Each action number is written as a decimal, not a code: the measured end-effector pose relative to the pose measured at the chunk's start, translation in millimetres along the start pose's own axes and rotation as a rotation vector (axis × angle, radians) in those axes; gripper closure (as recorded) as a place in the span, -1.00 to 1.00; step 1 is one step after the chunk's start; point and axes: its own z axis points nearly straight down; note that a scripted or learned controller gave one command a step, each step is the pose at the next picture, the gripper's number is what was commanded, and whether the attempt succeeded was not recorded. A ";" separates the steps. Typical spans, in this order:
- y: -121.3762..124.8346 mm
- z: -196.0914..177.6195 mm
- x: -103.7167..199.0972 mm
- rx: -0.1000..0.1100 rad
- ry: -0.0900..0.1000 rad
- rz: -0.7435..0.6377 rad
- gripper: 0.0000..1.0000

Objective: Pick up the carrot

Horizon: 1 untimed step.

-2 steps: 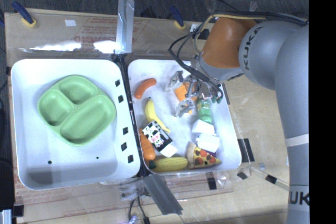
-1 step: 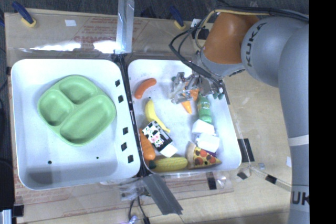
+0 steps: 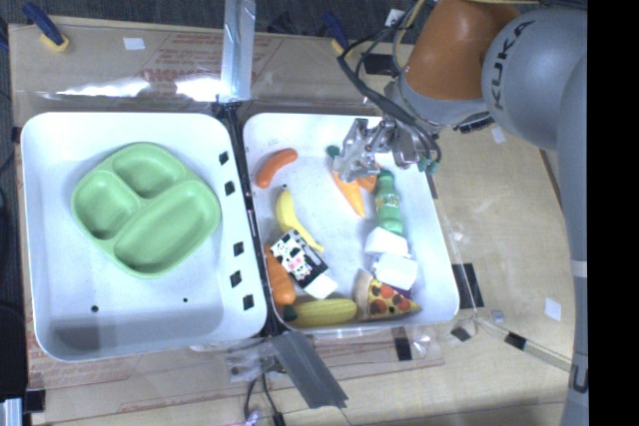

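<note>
gripper (image 3: 359, 155) hangs over the carrot (image 3: 350, 192) in the right bin (image 3: 439, 214), grip state unclear; best to center on it before closing.

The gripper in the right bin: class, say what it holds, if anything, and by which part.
It cannot be told: the gripper sits right over the carrot's upper end, hiding any hold.

Metal claw (image 3: 361, 155) glints; beneath it a smooth plastic-looking carrot (image 3: 352, 193), lying in a glossy white plastic bin (image 3: 439, 244)
</note>
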 end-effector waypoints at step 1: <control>0.4 1.5 0.7 -0.001 0.003 -0.001 -1.00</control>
